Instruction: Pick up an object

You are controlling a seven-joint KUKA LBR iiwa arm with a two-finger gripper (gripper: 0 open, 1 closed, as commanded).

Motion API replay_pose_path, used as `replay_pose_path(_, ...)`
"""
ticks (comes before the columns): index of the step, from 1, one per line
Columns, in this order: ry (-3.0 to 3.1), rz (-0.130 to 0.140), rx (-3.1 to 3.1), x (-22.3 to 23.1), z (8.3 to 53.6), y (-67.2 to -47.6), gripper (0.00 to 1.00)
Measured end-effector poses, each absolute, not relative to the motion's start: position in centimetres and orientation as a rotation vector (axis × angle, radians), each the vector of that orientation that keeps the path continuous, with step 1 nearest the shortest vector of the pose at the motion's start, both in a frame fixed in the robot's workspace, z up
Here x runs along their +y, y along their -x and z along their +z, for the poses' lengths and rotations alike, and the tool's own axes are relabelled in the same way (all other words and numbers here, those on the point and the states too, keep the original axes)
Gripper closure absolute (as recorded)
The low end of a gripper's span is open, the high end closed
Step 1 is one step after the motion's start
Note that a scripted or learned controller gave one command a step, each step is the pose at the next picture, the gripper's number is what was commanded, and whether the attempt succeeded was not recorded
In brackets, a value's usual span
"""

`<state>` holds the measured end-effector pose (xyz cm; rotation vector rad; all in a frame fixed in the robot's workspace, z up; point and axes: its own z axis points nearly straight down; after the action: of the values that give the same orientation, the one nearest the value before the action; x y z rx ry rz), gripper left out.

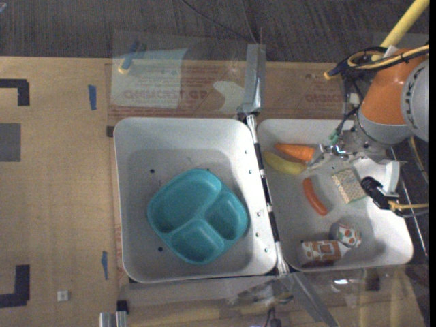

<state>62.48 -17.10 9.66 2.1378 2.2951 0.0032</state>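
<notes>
And here we are with the tool [334,148] hanging low over the far side of the right bin [402,247], just right of the carrot [296,152]. Whether it is apart or together we cannot tell from up here; the wrist hides that much, and nothing shows clamped in it. The carrot lies with its tip pointing left, touching the yellow banana [283,163] just near of it. Right below the tool sits a small tan cracker-like square [346,185], and beside that a red sausage [315,196] lying at a slant. Further toward us, a small round spotted toy [348,235] and an orange carton [321,251] crowd the near wall.

So what do we pick? We judge the carrot closest, but it hugs the banana, so we'd want to come down square across its thick end and not drag the neighbour along. The sausage has open floor around it, an easier target.

Room is tight on the far wall and against the divider [262,182] between bins. Left bin [129,182] holds a teal divided tray [197,214], well apart from the action.
</notes>
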Motion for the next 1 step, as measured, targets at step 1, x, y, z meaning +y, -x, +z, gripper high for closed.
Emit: replay_pose_path(1,-2.305,0.008,2.129,-11.47,8.87,-54.74,0.00)
